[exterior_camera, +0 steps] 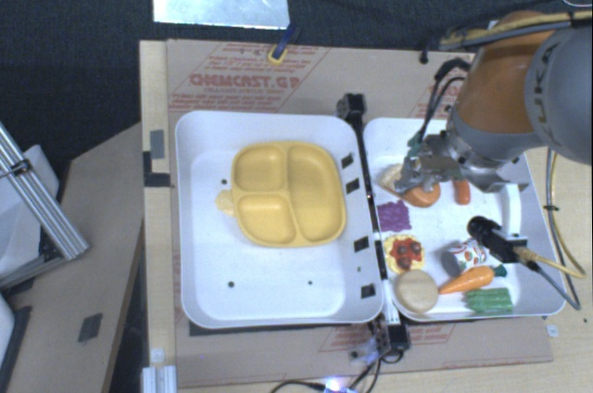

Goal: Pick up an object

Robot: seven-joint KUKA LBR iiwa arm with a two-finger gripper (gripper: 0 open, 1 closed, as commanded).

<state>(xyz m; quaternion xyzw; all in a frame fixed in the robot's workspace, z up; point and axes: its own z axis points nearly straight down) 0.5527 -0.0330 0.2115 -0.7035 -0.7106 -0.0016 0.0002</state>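
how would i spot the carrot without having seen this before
Look in the right bin, near its front edge. The carrot lies between a tan disc and a green block; it is the one orange, tapered piece there.

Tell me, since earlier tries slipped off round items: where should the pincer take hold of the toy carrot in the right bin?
Probably across the middle of the carrot, coming straight down from above. It lies flat, its long axis slanting from the pale round piece up to the right, with the green piece close below. Fingers closing across its narrow width would likely clear both neighbours.
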